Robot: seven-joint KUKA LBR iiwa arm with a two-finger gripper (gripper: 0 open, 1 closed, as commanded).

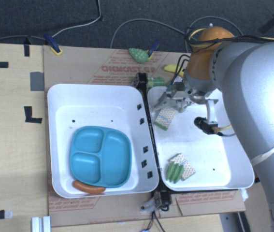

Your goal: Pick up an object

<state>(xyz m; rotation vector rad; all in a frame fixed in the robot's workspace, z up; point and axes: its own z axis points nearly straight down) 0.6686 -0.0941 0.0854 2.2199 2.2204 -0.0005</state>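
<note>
Looming largest and closest at the right, grey arm (252, 105), orange band (207, 52) above the wrist, reaching down into the far corner of the right bin (238, 178). Gripper (175, 99) low over the bin floor near the divider; whether apart or together, impossible to tell from this angle. Just below and beside it, small green-and-white packet (165, 118) lying tilted on the white floor, seemingly resting there and not lifted, nothing visibly clamped. Toward the near edge of the same bin, well apart from the gripper, green bundle (175, 171) touching a checked packet (188, 168). In the left bin (59, 144), blue divided plate (100, 156) with an orange sausage-like piece (88, 187) against its near rim. Judged from this: approach made, grasp not shown as done, so task early to midway at best. Left to do: closing on a thing, most likely the packet nearest the gripper, then raising it clear of the bin with the hold intact. No sign yet of success or failure.
</note>
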